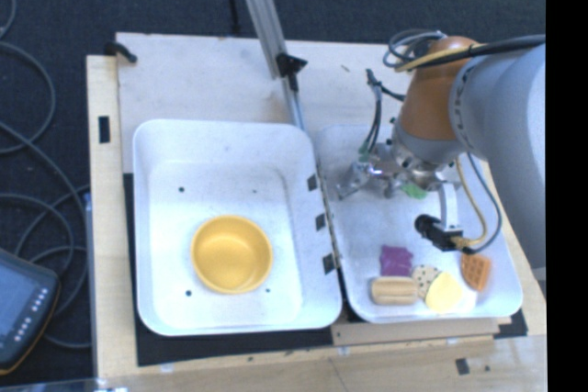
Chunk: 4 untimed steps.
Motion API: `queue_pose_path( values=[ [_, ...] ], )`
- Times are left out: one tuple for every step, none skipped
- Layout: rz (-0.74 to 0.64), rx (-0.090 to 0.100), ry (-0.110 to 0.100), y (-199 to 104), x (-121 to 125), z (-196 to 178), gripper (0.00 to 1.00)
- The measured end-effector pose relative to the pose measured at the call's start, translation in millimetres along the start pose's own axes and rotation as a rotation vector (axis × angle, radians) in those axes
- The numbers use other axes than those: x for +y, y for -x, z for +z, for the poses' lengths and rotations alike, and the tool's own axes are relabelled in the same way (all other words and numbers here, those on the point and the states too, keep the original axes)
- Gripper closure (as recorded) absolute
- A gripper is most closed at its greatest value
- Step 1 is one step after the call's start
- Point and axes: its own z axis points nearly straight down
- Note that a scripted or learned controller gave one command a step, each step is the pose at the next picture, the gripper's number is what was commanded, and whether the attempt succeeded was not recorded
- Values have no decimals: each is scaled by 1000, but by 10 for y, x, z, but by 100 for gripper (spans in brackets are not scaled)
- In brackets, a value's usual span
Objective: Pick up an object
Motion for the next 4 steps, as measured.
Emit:
queue_pose_path(
  values=[
    [7, 2, 8, 9, 22, -154, 100],
    [1, 2, 10, 4, -49, -640, 100],
    [-8, 1, 12, 47, 34, -1112, 100],
    [-8, 1, 14, 53, 58, -1766, 100]
  ],
)
